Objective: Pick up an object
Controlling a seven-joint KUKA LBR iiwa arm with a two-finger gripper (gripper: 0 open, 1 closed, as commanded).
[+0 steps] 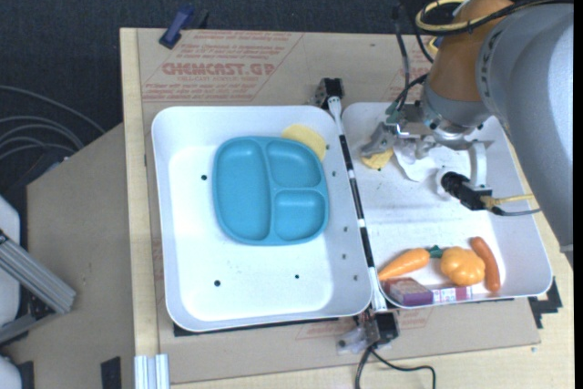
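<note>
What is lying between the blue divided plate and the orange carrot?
In the camera view, the blue divided plastic plate and the orange toy carrot are separated by the two white bins' adjoining rims and bare bin floor.

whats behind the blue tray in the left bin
A pale yellow object pokes out behind the blue tray, near the bin's far right corner. The tray covers its lower part, so its full shape is unclear.

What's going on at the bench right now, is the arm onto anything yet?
The gripper is down in the right bin, at its far left corner, right beside a pale yellow piece. I can't tell whether it has hold of it. A carrot, a yellow pepper, a red-orange sausage-shaped piece and a purple packet lie along the bin's near edge. The left bin holds a blue divided tray and a yellow item.
</note>
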